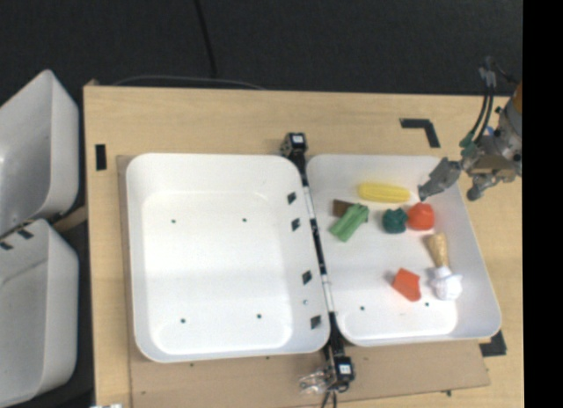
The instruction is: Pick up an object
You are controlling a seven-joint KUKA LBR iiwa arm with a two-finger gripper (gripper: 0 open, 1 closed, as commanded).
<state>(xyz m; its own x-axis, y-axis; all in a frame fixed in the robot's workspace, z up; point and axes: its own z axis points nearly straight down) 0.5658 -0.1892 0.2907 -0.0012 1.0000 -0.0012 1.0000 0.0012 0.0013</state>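
Crosswise, yellow corn cob (pixel 384 193), long axis left-right, near claw (pixel 453 184).

The end effector (pixel 453 184) hangs at the right edge; its two fingers are spread apart

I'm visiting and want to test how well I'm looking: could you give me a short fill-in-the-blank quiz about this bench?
1. All the small toys lie in the ____ bin.
2. The long toy corn is coloured ____.
3. The green block lies nearest the ____ between the bins.
4. The gripper hovers near the right bin's ____ corner.

Missing words: right; yellow; divide; upper right
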